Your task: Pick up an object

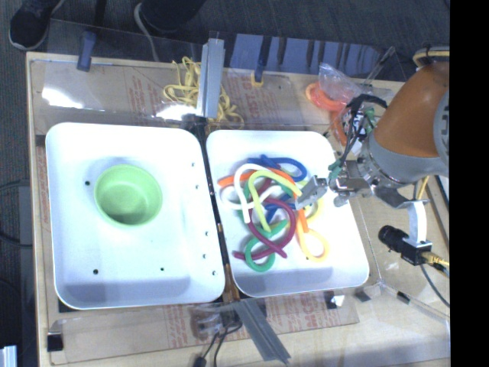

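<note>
The left bin (pixel 69 274) holds a green bowl (pixel 128 194), upright and sitting toward its upper left part, well apart from the divider (pixel 212 205) where the two bins meet. Behind that divider, on the bench (pixel 114 90), lies a small heap of yellow cord (pixel 186 90) next to an upright grey post (pixel 212 71).

Just right of the divider, the right bin (pixel 344 262) holds a tangle of coloured rope loops (pixel 267 205): white, yellow, orange, blue, green, purple and red strands wound over one another. The pile fills the middle of this bin, with a green loop (pixel 260 254) at the near end and an orange-yellow loop (pixel 313 245) on the side farther from the divider.

The gripper (pixel 309 192) sits at the far edge of the tangle from the divider, low over the strands. Whether its fingers are spread or closed, or whether any rope is caught between them, cannot be told here. The grey and orange arm (pixel 409 125) reaches in over the bin's outer rim. Beyond that, a piece of orange plastic (pixel 325 94) lies on the bench.
</note>
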Robot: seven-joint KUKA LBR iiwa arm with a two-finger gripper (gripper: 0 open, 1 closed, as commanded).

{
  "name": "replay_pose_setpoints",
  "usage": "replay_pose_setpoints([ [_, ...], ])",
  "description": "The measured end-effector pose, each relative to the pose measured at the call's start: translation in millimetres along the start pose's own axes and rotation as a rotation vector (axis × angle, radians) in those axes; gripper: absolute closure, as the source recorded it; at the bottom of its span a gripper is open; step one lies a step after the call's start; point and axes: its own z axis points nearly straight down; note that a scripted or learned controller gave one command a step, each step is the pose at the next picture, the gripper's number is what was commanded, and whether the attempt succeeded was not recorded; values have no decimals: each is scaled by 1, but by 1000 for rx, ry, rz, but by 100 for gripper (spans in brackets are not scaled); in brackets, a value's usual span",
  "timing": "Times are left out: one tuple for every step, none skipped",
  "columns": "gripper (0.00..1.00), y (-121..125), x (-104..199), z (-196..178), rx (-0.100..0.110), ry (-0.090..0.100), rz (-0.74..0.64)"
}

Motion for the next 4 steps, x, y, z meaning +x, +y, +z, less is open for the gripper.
replay_pose_setpoints([
  [0,14,-9,76,0,-1,-35],
  [0,22,-8,142,-6,-1,-73],
  [0,52,-10,153,-1,1,-181],
  [100,52,-10,144,3,2,-185],
])
